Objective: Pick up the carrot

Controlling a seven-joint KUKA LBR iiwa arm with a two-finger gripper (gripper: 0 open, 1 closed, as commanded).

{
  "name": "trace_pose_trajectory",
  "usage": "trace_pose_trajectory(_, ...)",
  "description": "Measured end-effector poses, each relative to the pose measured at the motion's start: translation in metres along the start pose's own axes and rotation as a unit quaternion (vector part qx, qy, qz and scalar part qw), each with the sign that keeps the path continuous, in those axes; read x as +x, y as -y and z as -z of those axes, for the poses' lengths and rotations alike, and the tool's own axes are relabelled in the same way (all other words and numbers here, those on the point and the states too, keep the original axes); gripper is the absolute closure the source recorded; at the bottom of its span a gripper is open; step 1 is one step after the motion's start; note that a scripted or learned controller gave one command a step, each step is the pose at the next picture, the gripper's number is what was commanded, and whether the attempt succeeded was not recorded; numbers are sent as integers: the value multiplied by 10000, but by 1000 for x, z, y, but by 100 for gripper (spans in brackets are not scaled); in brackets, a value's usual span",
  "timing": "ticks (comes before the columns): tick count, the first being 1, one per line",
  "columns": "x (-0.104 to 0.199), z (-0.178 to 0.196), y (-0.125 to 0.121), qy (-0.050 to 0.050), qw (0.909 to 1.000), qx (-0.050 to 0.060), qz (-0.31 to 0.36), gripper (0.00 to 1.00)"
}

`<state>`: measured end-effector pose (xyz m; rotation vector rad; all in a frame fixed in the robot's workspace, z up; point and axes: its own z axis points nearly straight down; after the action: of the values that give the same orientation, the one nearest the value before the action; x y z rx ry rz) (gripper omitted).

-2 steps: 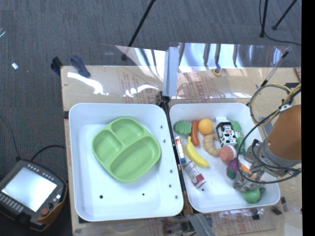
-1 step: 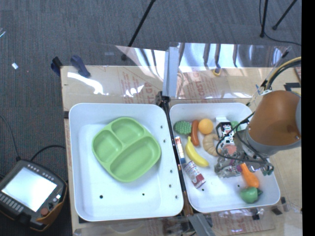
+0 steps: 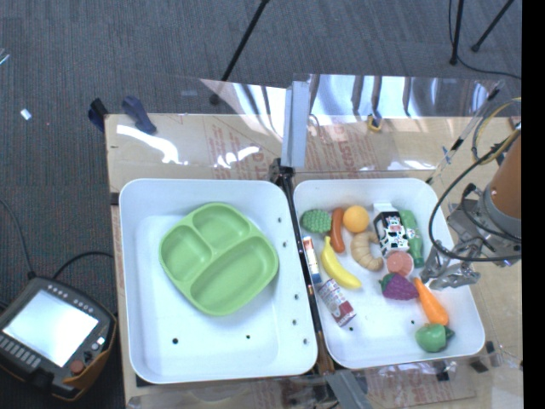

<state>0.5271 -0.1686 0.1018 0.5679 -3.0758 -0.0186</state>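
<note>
Orange against white plastic: the carrot [image 3: 432,303] lay in the right bin [image 3: 375,354], near its right wall, between the purple grapes [image 3: 398,286] and the green pepper [image 3: 433,337]. Its long axis ran at a slant, thin end up-left toward the grapes, thick end down-right toward the pepper. My claw [image 3: 451,273] hung just above and a little right of that thin end, so the carrot lay below me and slightly left in the view; I judged the coming move a short drop with the wrist turned to cross that slant. Whether my claw stood apart or together I could not tell; the metal there was a blur of links, and nothing showed clamped in it.

As for writing, the small can [image 3: 336,301] beside the banana [image 3: 338,264] bore a red-and-white label, and the carton [image 3: 392,231] a black-and-white pattern, neither legible. The green plate [image 3: 219,258] lay in the left bin [image 3: 145,348].
</note>
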Motion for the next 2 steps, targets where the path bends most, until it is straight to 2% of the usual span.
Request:
trace_pose_trajectory(1, 16, 77, 39, 51, 9855, 52, 1695, 0)
trace_pose_trajectory(2, 19, -9, 30, 75, 9869, 87, 1607, 0)
